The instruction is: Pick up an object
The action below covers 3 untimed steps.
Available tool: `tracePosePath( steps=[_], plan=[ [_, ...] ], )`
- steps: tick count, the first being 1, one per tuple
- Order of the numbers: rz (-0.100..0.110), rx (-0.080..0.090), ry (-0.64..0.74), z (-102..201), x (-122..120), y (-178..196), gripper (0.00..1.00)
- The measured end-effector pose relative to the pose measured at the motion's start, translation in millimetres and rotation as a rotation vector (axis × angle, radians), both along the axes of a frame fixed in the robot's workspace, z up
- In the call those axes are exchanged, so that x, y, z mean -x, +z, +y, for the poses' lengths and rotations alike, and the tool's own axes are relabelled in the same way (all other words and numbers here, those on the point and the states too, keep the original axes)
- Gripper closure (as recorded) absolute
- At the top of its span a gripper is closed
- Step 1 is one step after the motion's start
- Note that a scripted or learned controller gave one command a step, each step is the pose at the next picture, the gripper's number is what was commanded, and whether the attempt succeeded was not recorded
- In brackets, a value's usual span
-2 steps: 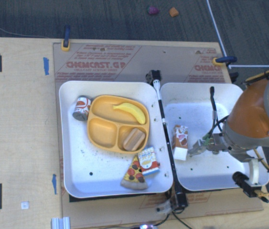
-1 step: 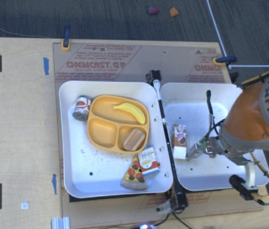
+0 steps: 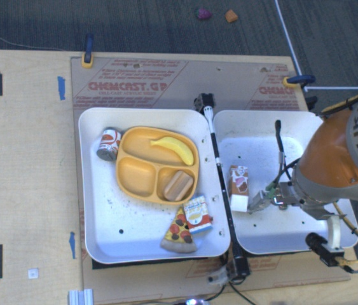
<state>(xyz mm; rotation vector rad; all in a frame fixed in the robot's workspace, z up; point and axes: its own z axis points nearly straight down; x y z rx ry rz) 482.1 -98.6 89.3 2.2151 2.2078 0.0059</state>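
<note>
My gripper (image 3: 259,202) is low inside the right bin (image 3: 274,234), near its left wall. Its tip lies just right of a small white block (image 3: 238,203), close to it or touching; I cannot tell which. Just above the block stands a small brown-and-white carton (image 3: 238,179). The arm's orange band (image 3: 331,154) covers the right part of this bin.
The left bin (image 3: 96,221) holds a yellow divided plate (image 3: 134,176) with a banana (image 3: 173,148) and a bun (image 3: 178,185). A can (image 3: 108,144), a pizza slice (image 3: 179,234) and a small carton (image 3: 198,213) lie around the plate. A black cable (image 3: 279,145) hangs over the right bin.
</note>
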Motion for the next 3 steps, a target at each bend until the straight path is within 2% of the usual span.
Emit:
tracePosePath(
  steps=[1,2,3],
  plan=[
    [0.0,0.002,-0.002,1,0,0,0.0],
    [-0.012,0.011,-0.005,-2,-2,11,1.0],
    [0.011,-0.009,0.006,136,2,96,1.0]
  ],
)
